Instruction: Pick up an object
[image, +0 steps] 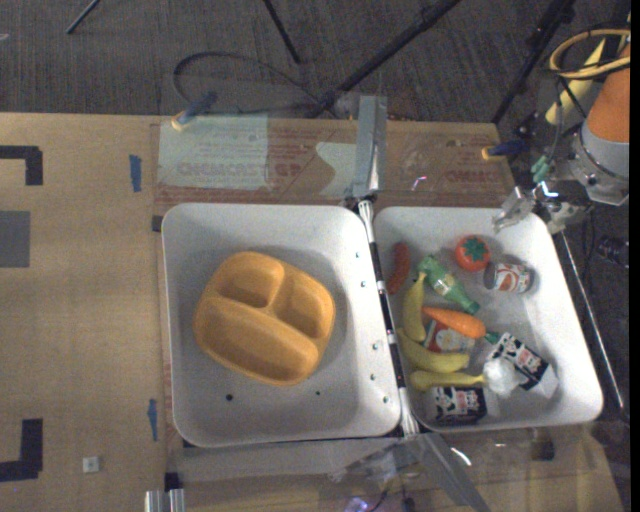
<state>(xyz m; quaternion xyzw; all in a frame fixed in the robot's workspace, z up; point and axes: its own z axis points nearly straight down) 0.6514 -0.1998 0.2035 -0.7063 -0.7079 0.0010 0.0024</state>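
Note:
The right bin (570, 330) holds several toy foods: a red tomato (472, 252), a small can (508, 278), a green bottle (446, 284), a carrot (455, 322), a red sausage (399, 266), two bananas (428, 352) and two milk cartons (522, 362). My gripper (530, 208) hovers over the bin's far right corner, above and to the right of the tomato, with its fingers spread and nothing between them. The arm comes in from the upper right.
The left bin (190, 390) holds an orange divided plate (265, 316). A metal divider (366, 160) runs behind the bins. Cables and tripod legs lie on the floor beyond the bench.

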